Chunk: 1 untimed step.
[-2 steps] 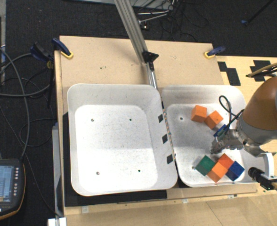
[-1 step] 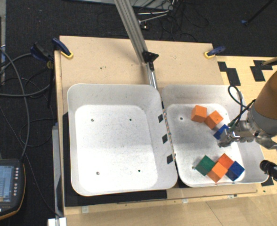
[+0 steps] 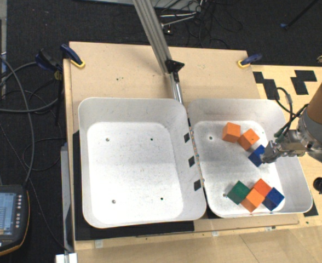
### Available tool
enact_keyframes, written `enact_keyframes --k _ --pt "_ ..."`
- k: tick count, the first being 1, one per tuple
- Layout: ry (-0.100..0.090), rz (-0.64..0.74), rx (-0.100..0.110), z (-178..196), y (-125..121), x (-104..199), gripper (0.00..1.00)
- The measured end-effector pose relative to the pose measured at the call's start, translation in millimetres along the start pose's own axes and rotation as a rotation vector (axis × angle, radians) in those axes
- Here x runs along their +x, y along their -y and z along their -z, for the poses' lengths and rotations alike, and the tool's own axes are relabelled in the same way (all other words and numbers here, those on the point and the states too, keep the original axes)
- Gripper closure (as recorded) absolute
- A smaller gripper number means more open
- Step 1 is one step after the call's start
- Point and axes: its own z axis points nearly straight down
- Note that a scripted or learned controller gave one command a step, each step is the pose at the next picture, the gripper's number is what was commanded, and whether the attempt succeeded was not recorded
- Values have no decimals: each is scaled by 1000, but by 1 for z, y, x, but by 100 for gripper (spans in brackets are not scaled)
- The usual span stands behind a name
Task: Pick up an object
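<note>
A single fixed camera looked down from above at a slant, set back far enough to take in the whole bench (image 3: 150,64) and both white bins (image 3: 95,114), with surrounding dark floor (image 3: 24,147). The arm (image 3: 320,114) entered from the right edge.

A tan tabletop (image 3: 150,70) spreads well left of the fingers, with blue clamps (image 3: 70,53) at its far corners. A slanted metal pole (image 3: 153,26) rises beyond. Black cables (image 3: 18,97) and a handheld pendant (image 3: 5,218) lie far left.
</note>
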Motion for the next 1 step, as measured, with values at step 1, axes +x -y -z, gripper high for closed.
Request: enact_keyframes --k 1 --pt "-3 4 3 14 -25 46 100"
